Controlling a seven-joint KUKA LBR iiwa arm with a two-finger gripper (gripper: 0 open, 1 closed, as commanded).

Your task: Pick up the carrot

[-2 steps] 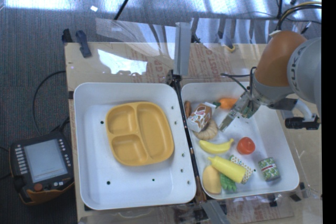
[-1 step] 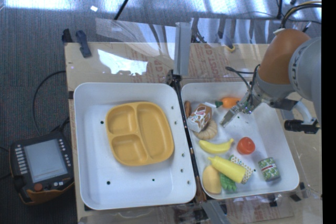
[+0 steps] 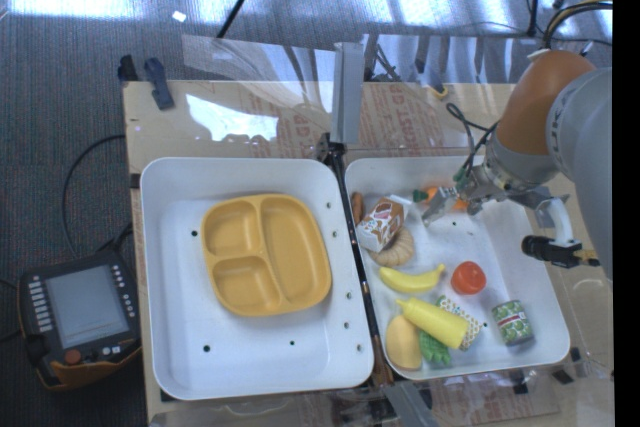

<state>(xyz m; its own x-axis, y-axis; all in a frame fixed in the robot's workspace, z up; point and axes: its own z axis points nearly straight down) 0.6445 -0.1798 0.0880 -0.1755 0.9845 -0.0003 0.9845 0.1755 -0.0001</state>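
At gripper [image 3: 441,206] tip, carrot [image 3: 443,194]

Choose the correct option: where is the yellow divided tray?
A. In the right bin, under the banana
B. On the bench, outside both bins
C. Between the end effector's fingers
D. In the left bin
D. The yellow divided tray lies flat in the left bin, apart from the banana and the other food items in the right bin.
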